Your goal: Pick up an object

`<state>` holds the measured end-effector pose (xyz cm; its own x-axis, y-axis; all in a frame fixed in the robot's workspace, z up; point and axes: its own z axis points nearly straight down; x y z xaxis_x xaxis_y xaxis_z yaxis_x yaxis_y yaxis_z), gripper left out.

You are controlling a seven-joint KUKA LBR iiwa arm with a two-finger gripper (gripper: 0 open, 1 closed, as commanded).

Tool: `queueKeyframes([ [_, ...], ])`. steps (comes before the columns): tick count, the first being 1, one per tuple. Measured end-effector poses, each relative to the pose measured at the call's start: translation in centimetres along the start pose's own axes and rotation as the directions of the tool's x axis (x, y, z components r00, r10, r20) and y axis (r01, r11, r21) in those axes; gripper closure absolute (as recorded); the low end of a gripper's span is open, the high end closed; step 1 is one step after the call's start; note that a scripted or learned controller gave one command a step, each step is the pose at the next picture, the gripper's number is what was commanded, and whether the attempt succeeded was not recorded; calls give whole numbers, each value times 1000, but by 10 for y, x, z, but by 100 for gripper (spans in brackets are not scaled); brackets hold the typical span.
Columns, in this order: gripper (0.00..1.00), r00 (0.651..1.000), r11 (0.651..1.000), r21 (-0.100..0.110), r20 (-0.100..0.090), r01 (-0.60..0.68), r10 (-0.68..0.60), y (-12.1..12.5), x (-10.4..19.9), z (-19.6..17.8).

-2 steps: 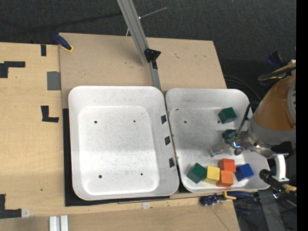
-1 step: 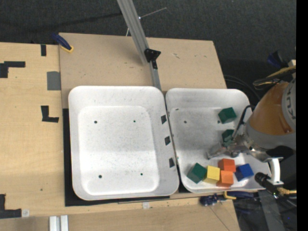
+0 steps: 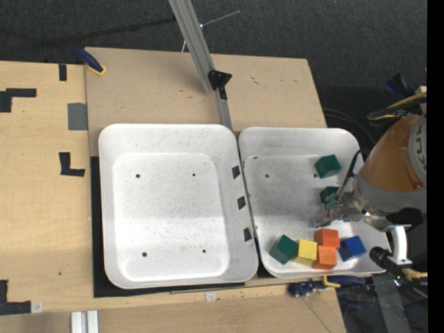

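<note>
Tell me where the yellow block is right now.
The yellow block lies in the right bin, near its front edge, between a green block and an orange block.

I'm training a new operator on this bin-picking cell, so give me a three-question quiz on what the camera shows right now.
1. True or false: all the blocks lie in the right bin.
2. Which block lies nearest the gripper? A) small green block B) yellow block C) blue block
3. Fill in: the yellow block sits between the large green block and an ______ block.

Key: 1 true; 2 A; 3 orange.
</note>
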<state>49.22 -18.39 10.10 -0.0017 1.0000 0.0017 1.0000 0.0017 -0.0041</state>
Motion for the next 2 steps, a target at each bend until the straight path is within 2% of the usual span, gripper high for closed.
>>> queueKeyframes([
  [2,100,1000,1000,-7,2,0,0,1,6,-85],
])
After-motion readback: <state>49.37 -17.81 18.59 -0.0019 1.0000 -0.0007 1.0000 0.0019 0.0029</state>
